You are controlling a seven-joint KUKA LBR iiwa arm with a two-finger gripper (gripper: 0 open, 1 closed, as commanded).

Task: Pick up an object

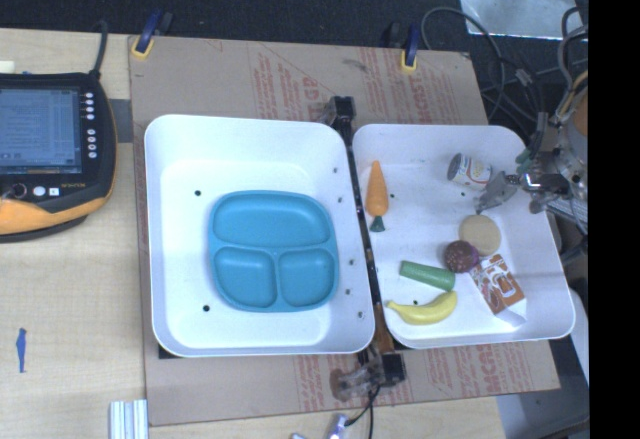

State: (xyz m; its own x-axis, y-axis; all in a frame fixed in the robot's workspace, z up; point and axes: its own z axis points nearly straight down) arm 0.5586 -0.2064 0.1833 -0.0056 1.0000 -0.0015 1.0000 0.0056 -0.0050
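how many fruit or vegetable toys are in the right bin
2: an orange plastic carrot by the bin's left wall and a yellow plastic banana near the front edge.

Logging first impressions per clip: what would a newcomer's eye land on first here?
The blue tray in the middle of the left bin. Then the right bin with its carrot, banana and other small items, with the gripper at its upper right edge.
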